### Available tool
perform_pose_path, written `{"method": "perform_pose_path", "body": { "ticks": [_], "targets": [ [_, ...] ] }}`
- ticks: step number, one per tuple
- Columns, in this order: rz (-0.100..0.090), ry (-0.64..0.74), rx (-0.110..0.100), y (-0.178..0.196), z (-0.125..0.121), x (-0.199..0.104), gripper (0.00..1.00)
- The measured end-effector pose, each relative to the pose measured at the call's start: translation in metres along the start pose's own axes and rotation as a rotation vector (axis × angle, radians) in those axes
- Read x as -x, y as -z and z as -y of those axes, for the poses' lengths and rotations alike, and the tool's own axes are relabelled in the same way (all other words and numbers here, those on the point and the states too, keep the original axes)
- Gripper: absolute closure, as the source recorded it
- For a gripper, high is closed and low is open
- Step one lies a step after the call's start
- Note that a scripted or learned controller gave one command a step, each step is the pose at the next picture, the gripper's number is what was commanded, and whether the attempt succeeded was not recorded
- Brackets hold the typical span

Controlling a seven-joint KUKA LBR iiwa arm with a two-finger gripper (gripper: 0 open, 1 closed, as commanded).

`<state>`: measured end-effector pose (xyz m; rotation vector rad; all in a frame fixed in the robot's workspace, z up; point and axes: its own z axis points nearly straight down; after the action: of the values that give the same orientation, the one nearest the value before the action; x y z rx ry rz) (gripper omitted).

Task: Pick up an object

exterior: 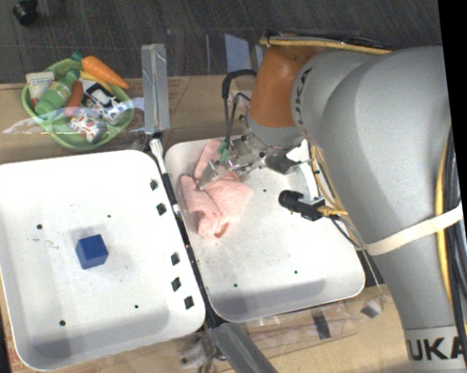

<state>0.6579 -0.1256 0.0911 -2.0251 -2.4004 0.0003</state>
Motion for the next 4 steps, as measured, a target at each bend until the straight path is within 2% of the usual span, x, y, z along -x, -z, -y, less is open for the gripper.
{"method": "perform_pose_path", "body": {
  "ticks": [1, 2, 3, 4],
  "targets": [
    [0.000, 0.000, 0.000, 0.000, 0.000, 0.000, 0.00],
    [0.000, 0.258, -0.003, 0.051, -0.001, -0.009, 0.00],
    [-0.001, 0.265, -0.003, -0.002, 0.000, 0.000, 0.00],
    [-0.001, 0.265, -0.003, -0.002, 0.000, 0.000, 0.00]
  ]
}}
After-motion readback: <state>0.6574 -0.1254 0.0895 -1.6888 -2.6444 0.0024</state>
